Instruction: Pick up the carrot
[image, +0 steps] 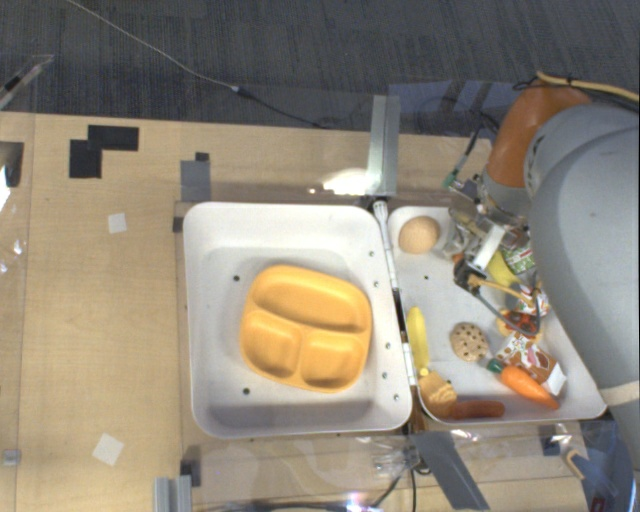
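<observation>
The carrot (528, 385), orange with a green stub at its left end, lies in the front right corner of the right bin (440, 290). My gripper (472, 252) hangs low over the back of that bin, beside a beige egg-shaped ball (419, 234). It is well behind the carrot and apart from it. The grey arm covers the bin's right side.
In the right bin there are also a speckled cookie (468, 341), a yellow corn-like piece (417, 338), a brown sausage (470, 408), a bread piece (435, 385) and printed packets (522, 350) just behind the carrot. The left bin (210, 300) holds a yellow divided plate (305, 327).
</observation>
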